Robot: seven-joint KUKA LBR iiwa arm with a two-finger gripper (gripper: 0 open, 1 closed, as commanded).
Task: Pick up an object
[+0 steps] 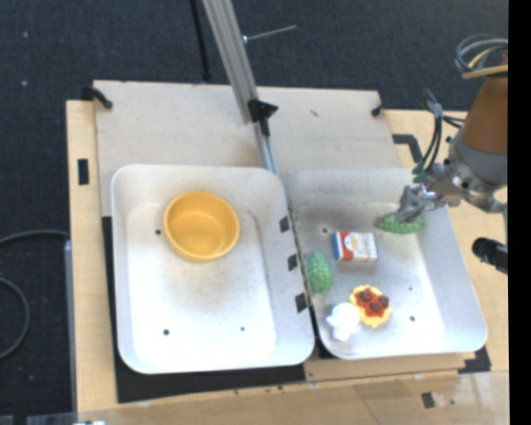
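Note:
My gripper (411, 209) reaches in from the right over the far right part of the right bin (442, 317). Its tips sit right at a small green object (400, 225) lying on the bin floor. In the same bin lie a white and red carton (355, 247), a green bumpy toy (319, 272) by the left wall, a yellow piece with red spots (370, 306) and a small white object (342, 320). A yellow bowl (202, 226) stands in the left bin (203, 326).
A slanted aluminium post (234, 56) rises from the back of the bench between the bins. The arm's wrist and cables (478, 149) hang over the right bin's far right edge. Bare floor shows at the front of the left bin.

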